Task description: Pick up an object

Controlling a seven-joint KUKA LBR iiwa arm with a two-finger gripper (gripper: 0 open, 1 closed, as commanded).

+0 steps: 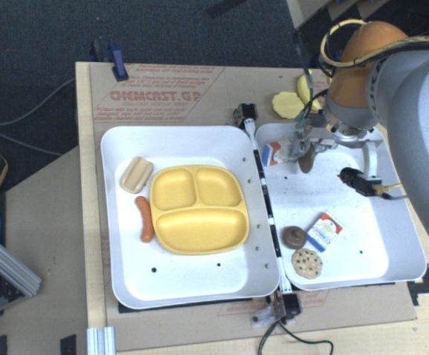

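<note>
nearest you, at the front of the right bin (381,265), lies a chip cookie (307,263). it is flat and light, likely stiff but crumbly, so you would take it across its edges with little force. just behind it sits a dark brown round piece (294,236), small and likely to slip out of a pinch. just beside that lies a white packet (324,232) with red and blue print, turned at an angle. it looks thin and light, and a grip across its short sides seems best.

in the left bin (192,276) you have a yellow divided plate (198,207), broad and smooth, awkward to hold anywhere but the rim. a sausage (146,219) lies just beside the plate's left edge, with a bun (136,174) farther back. both suit a pinch across their narrow width, though you can't judge from here how soft they are.

at the far left corner of the right bin, against the wall, is a second small packet (272,154). the wall leaves little room on that side. the gripper (305,161) hangs low just to the right of it, apart from it, which makes this packet the likeliest target. you cannot tell whether the pincer is released or clenched.
</note>
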